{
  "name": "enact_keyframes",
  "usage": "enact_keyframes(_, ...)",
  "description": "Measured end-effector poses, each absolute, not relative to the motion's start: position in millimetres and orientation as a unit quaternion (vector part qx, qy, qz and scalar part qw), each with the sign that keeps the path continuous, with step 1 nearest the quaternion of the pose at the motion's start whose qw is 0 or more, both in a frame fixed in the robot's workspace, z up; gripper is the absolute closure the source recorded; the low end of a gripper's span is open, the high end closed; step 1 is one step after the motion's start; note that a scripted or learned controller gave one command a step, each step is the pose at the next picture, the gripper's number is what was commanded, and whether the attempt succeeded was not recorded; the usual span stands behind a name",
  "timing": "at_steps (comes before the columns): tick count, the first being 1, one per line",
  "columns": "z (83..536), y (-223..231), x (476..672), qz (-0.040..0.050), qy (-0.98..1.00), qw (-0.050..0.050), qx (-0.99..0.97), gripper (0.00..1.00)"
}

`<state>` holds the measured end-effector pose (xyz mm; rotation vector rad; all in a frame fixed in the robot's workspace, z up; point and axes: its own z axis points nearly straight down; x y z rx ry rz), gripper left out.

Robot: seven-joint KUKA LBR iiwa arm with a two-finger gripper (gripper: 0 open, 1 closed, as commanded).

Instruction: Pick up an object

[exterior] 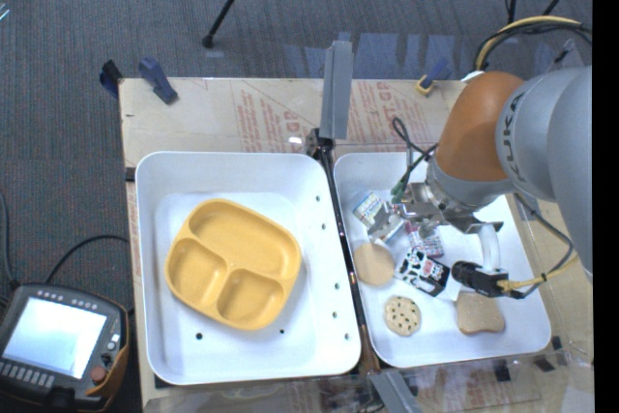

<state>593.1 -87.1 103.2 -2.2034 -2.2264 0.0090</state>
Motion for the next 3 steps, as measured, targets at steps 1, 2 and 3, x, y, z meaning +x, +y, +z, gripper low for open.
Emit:
enact_keyframes(1,96.3,-84.4,645.9,-0.0020,-0.718,-0.001,-0.696,0.00)
enact_keyframes(2,87.1,-85.9,617.2,0.0003,-0.811,0.002,-0.584,0.00)
enact_keyframes(3,87.3,-89.0,643.8,0.0004,-0.675,0.001,-0.738,0.00)
